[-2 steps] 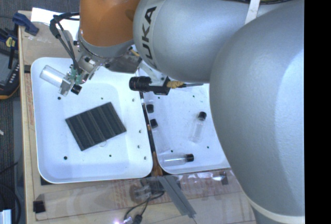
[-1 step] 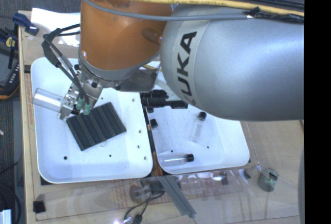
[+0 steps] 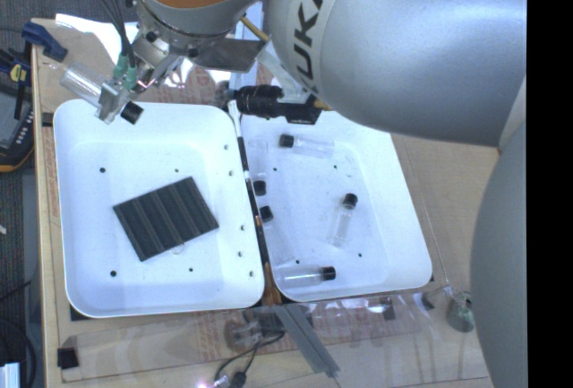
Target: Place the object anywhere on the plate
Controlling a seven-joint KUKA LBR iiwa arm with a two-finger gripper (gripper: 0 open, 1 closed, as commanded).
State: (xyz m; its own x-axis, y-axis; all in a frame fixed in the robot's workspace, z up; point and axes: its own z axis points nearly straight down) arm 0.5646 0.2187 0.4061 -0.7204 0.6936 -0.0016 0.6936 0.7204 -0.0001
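The plate (image 3: 166, 218) is a dark grey ribbed rectangle lying flat in the left bin (image 3: 81, 279), left of centre. My gripper (image 3: 113, 98) hangs over that bin's far left corner, well above and behind the plate. It is shut on a clear vial (image 3: 82, 84) with a black cap (image 3: 132, 113), which lies crosswise between the fingers. The vial's clear end sticks out to the left, past the bin's rim. The arm's orange band and grey body cover the top of the view.
The right bin (image 3: 407, 234) holds three more clear, black-capped vials (image 3: 304, 144) (image 3: 343, 216) (image 3: 306, 273). Two small black pieces (image 3: 259, 187) (image 3: 265, 213) sit by the divider between the bins. Cables and clamps lie beyond the bench's left edge.
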